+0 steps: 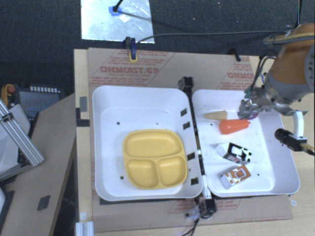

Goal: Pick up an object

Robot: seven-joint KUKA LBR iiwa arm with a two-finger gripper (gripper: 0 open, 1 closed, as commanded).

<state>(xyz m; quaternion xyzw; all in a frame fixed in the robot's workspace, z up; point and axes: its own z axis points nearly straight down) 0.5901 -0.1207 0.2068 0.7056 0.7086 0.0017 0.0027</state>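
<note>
In the right bin point(283, 178) lie an orange carrot-shaped toy point(234, 126), a tan cone-shaped piece point(215, 115), a black-and-white packet point(237, 153) and a small brown-and-white box point(235, 176). My gripper point(249, 110) hangs low over the bin's far part, just right of and above the carrot's thick end. Something small and purplish shows at its tip, too unclear to name.
The left bin point(106, 132) holds a yellow compartment plate point(154, 159). A black divider strip point(193, 132) runs between the bins. The arm's orange band point(295, 58) and a black fitting point(290, 137) overhang the right bin's right side.
</note>
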